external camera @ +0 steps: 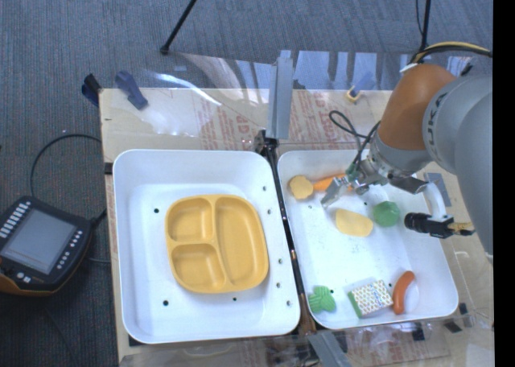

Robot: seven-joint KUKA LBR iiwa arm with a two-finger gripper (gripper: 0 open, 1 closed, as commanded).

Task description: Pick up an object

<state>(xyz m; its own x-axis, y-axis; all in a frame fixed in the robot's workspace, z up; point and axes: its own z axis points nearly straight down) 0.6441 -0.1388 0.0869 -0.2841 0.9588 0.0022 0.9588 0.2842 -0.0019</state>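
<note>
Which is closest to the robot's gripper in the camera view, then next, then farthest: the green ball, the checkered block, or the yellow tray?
From the gripper:
1. Green ball, just right and below, in the right bin.
2. Checkered block, near the right bin's front edge.
3. Yellow tray, over in the left bin.

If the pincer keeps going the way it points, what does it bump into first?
Probably the round yellow toy: the pincer points left toward it, past an orange piece. Depth is hard to judge, so it might touch the bin floor first.

Orange piece partly behind the jaws, arm cut by the right edge.
</note>
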